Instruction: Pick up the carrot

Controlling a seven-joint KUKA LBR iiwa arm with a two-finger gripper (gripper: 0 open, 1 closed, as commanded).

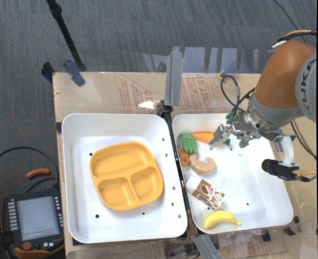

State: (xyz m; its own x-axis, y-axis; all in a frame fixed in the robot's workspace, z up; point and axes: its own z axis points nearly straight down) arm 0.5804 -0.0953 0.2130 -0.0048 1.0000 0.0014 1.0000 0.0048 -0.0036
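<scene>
Camera view, looking down at a slant: two shallow white bins are sitting side by side on the bench, the left bin (pixel 73 144) in the lower left-centre of the frame and the right bin (pixel 267 198) in the lower right. The arm (pixel 285 82) is reaching in from the right edge, its orange band showing large at upper right. The gripper (pixel 232 136) is hanging over the upper part of the right bin, fingers spread apart and pinching nothing. The carrot (pixel 203 136) is lying flat near the top left of the right bin, its orange body pointing right, toward the gripper's nearer finger and just beside it; whether they are touching cannot be made out. A green ridged item (pixel 188 143) is sitting against the carrot's left end. Below these a tan bread-like piece (pixel 203 165) is resting, with a small orange-brown piece (pixel 184 158) at its left. Further down, a brown and white packet (pixel 207 193) is lying tilted, and a banana (pixel 221 219) is lying near the bin's lower edge. A yellow divided plate (pixel 125 174) is occupying the middle of the left bin. A teach pendant (pixel 34 220) is sitting at the lower left of the frame.
</scene>
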